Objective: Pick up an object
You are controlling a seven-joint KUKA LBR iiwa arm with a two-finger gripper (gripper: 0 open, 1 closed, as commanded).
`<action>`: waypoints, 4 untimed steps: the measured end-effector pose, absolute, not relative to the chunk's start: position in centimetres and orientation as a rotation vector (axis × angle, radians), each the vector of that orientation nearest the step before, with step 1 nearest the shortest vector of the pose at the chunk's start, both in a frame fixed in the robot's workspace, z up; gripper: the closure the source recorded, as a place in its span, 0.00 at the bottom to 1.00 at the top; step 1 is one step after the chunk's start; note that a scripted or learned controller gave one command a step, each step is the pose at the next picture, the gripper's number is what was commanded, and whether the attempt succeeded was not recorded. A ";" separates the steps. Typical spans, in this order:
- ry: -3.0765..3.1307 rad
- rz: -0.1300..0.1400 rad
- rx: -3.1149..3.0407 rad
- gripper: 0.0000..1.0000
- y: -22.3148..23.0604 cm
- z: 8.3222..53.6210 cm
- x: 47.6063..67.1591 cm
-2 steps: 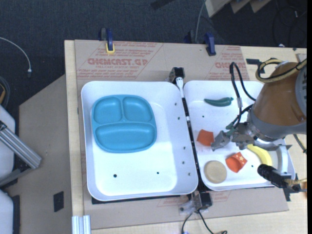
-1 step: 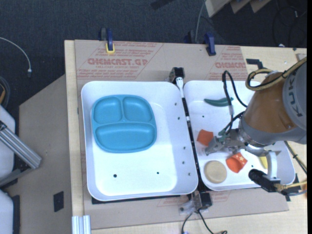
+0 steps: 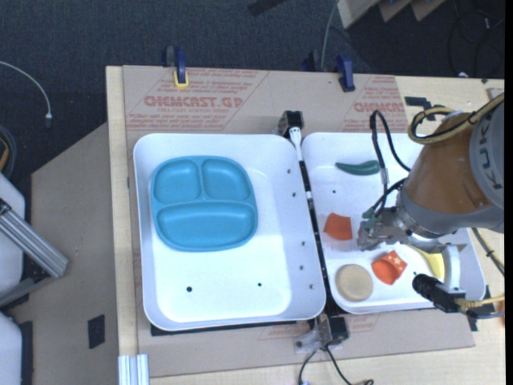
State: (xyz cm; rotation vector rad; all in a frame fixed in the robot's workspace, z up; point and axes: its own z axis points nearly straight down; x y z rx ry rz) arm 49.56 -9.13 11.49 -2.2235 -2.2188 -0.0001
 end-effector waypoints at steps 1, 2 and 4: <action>-2.226 -0.005 -2.225 1.00 -9.3 17.7 49.2; -2.228 -0.007 -2.224 1.00 -8.3 23.1 49.2; -2.223 0.002 -2.216 1.00 -4.1 25.8 50.9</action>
